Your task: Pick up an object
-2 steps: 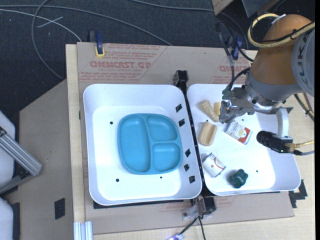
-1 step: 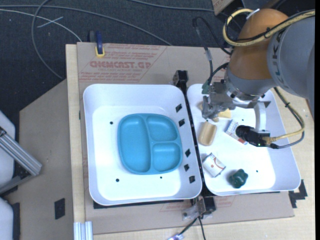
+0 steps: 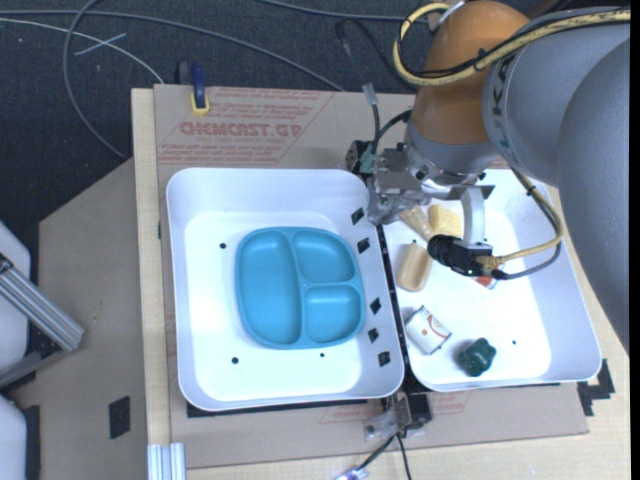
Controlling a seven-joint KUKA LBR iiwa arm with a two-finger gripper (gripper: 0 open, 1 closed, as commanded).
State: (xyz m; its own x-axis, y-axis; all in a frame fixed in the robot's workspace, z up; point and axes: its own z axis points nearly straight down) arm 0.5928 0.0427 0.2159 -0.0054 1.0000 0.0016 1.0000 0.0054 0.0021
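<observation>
I've got the hand low over the right bin, near a tan block; can't tell its grip. Blue tray fills the left bin.

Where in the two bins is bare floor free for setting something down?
Free: the left white bin floor around the blue divided plate, and the right bin's far-right floor. Crowded: beside the divider, around the tan block, white carton, green lump.
</observation>
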